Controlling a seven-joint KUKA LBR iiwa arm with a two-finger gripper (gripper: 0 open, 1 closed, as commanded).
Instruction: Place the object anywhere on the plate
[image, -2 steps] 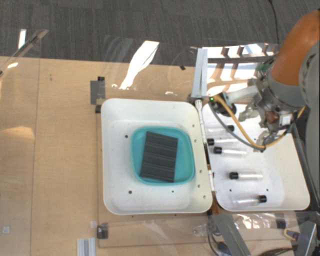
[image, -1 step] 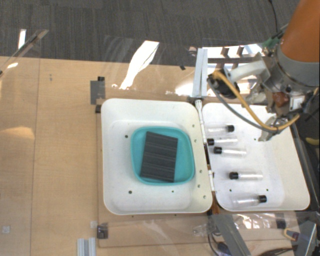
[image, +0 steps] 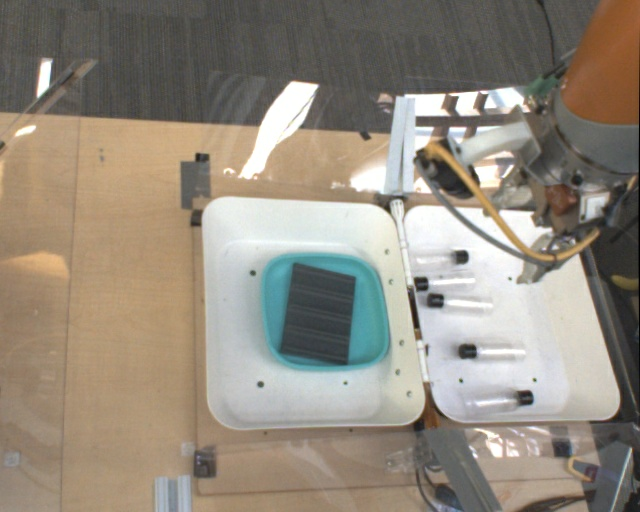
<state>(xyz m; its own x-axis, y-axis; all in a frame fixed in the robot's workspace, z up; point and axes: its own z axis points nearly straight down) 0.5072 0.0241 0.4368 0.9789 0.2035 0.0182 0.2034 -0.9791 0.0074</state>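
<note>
The pincer (image: 565, 205) hangs under the grey wrist of the arm (image: 600, 90), over the far corner of the right bin (image: 575, 340); how wide it stands cannot be told from this slant, since the wrist's own hardware crowds it; nothing can be seen held in it, and whether it touches the bin floor cannot be told.

Below the pincer and toward the view's left, five clear tubes with black caps lie loose on the right bin's floor, all apart from one another and from the pincer; the nearest tube (image: 445, 258) lies level with the pincer's lower edge; two more (image: 448, 284) (image: 462, 301) lie close together just beneath it; a fourth (image: 492, 351) sits further down; the last (image: 497, 400) lies by the near rim.

Well away from the pincer, across the divide, the left bin (image: 225, 300) holds a teal plate (image: 273, 295); a dark ribbed block (image: 319, 314) lies flat in the plate's middle, fully inside its rim.
</note>
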